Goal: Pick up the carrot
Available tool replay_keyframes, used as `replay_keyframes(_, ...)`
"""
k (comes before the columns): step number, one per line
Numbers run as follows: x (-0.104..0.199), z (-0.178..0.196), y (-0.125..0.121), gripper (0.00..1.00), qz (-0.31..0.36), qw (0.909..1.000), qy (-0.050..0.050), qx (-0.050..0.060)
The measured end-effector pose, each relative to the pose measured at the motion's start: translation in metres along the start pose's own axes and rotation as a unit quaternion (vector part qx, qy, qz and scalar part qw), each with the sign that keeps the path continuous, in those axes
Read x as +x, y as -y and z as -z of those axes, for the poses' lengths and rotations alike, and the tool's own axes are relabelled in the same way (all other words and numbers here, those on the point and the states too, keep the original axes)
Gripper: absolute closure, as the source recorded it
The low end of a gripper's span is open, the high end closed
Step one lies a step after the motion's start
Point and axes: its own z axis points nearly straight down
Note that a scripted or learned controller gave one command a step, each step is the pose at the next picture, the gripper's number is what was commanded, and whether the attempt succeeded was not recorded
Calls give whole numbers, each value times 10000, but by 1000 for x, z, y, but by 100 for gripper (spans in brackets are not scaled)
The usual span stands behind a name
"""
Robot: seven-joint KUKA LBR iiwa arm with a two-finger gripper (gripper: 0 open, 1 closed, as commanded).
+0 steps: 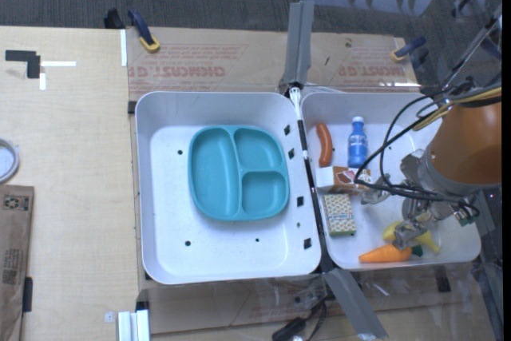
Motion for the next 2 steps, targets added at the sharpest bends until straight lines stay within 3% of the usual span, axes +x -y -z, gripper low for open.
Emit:
replay_keyframes(1,-6,-1,-6,0,1545,9880,13,-3)
replay_keyframes(2,1,-2,7,0,2363,9717,14,-5)
